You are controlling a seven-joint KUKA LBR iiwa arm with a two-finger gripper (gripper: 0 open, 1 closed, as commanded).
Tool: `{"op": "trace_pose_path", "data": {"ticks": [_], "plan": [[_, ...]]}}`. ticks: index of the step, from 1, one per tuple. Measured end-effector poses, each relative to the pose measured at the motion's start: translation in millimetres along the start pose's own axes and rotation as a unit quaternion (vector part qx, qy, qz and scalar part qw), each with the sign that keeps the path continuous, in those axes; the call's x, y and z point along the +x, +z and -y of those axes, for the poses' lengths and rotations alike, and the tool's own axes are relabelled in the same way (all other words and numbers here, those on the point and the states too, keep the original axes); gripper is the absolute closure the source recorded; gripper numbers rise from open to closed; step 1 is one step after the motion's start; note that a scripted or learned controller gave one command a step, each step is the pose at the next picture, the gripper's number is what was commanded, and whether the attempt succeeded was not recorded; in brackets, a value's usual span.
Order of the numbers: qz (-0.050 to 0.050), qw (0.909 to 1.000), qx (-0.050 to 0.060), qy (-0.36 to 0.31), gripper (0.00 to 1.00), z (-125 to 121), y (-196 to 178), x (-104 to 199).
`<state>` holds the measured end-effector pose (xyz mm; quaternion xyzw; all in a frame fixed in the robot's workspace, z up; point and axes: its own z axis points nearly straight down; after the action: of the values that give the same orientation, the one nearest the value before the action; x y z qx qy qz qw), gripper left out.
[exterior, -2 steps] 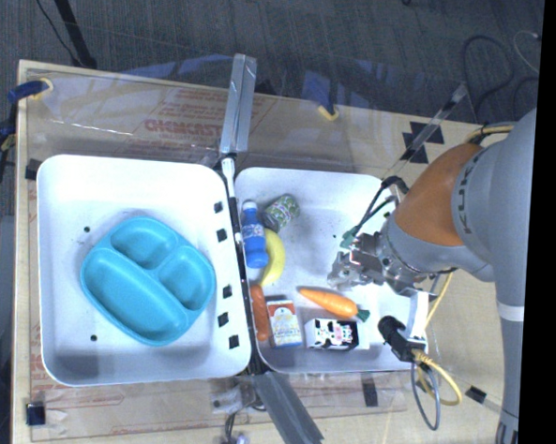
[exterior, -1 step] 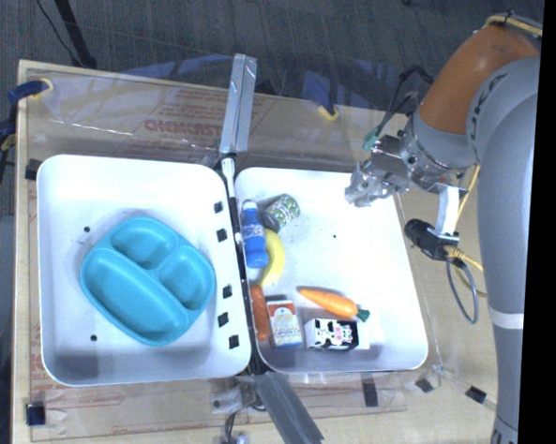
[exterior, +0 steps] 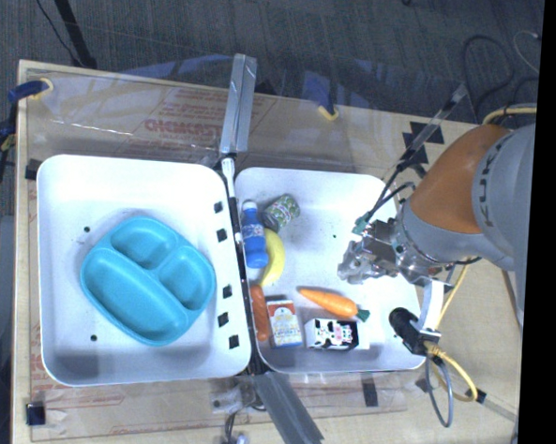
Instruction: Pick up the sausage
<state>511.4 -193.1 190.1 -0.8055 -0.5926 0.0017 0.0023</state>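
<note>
End effector point(exterior: 360, 265): hovering over the right bin point(exterior: 332, 187), toward that bin's right edge, at the tip of the grey arm point(exterior: 466, 214) reaching in from the right; whether it is released or clenched cannot be told, and nothing is showing in its grip.

Sausage point(exterior: 259, 311): reddish-orange, lying lengthwise along the left wall of the right bin, near the bin's front left corner, well apart from the end effector.

Small carton point(exterior: 284, 322): sitting just beside the sausage on its right, orange and white, by the front edge.

Black-and-white carton point(exterior: 333, 334): lying next to the small carton, further right along the front edge.

Carrot point(exterior: 329, 302): lying crosswise just behind the two cartons, its green end pointing right, sitting between them and the end effector.

Blue bottle point(exterior: 254, 236): lying along the left wall behind the sausage, white cap pointing to the back.

Banana point(exterior: 274, 256): resting against the bottle's right side.

Can point(exterior: 281, 210): lying on its side behind the banana, toward the back of the bin.

Left bin point(exterior: 64, 180): standing side by side with the right bin on the table point(exterior: 126, 99).

Blue divided plate point(exterior: 148, 279): lying in the middle of the left bin, three compartments facing up.
</note>
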Motion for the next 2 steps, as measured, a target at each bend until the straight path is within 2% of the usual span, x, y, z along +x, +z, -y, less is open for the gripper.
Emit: {"op": "trace_pose_path", "data": {"ticks": [1, 2], "plan": [[0.0, 0.9986, 0.0, 0.053, 1.0, -71.3, 78.0, 19.0], [0.0, 0.9894, -0.003, -0.145, 1.0, -99.8, 97.3, 34.9]]}}
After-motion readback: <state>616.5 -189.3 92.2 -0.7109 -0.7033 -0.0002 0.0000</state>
